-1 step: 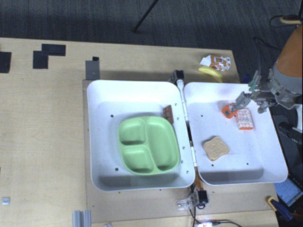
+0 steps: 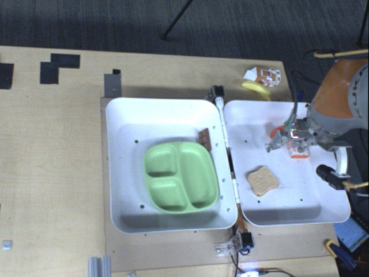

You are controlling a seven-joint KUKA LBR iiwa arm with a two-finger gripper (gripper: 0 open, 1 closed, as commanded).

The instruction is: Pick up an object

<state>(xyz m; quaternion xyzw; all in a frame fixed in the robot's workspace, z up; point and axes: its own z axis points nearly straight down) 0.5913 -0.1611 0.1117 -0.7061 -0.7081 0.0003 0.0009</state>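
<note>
In the right bin (image 2: pixel 323 209) a tan slice of toy bread (image 2: pixel 263 181) lies flat near the middle. A small orange and white object (image 2: pixel 297 149) sits toward the bin's far right. My gripper (image 2: pixel 281 139) hangs low just left of it, over the bin floor, and part of that object is hidden by the wrist. A bit of orange (image 2: pixel 277 133) shows at the gripper's tip; whether it is gripped I cannot tell. The bread lies apart from the gripper, nearer the front.
The left bin (image 2: pixel 124 154) holds a green divided plate (image 2: pixel 180 176) and a small brown piece (image 2: pixel 203 137) against its right wall. A yellow and white item (image 2: pixel 261 78) lies on the bench behind the right bin. The arm's orange band (image 2: pixel 337 91) enters from the right.
</note>
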